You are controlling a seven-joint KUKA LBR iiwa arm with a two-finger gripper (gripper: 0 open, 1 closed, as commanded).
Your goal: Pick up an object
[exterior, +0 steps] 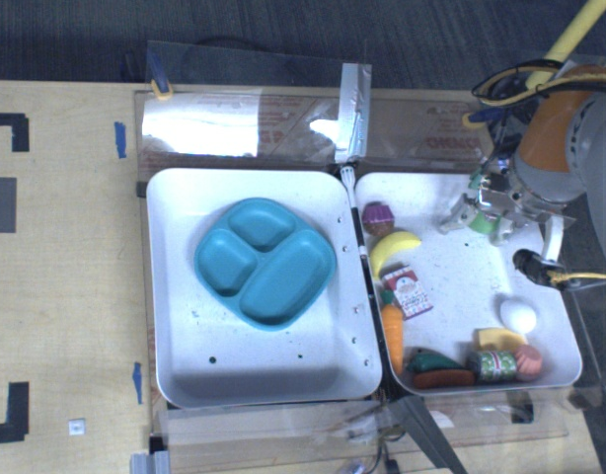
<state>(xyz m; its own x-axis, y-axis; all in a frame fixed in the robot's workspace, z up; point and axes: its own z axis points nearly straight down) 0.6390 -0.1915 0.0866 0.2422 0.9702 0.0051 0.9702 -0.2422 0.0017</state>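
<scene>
Your worktop [56, 294] is pale wood with black corner marks and blue tape, and two shallow white bins sit side by side on it. The left bin [185, 363] carries a blue divided plate [265, 262] near its centre. The right bin [569, 349] holds the loose objects: along its 9 o'clock wall you see a purple round piece [378, 215], a yellow banana [393, 249] just below it, a small red-and-white carton [409, 292] and an orange carrot [392, 336]. Toward 6 o'clock lie a red and green piece [436, 367], a small green can [494, 365], a yellow wedge [499, 339] and a pinkish piece [529, 361]. A white egg [519, 317] rests at about 4 o'clock, apart from the rest.

The gripper [492, 217] hangs over the bin's 1 o'clock corner, with the orange-banded wrist behind it. You can see something pale green at its tip, but you cannot tell how wide the fingers stand or whether they grip it.
</scene>
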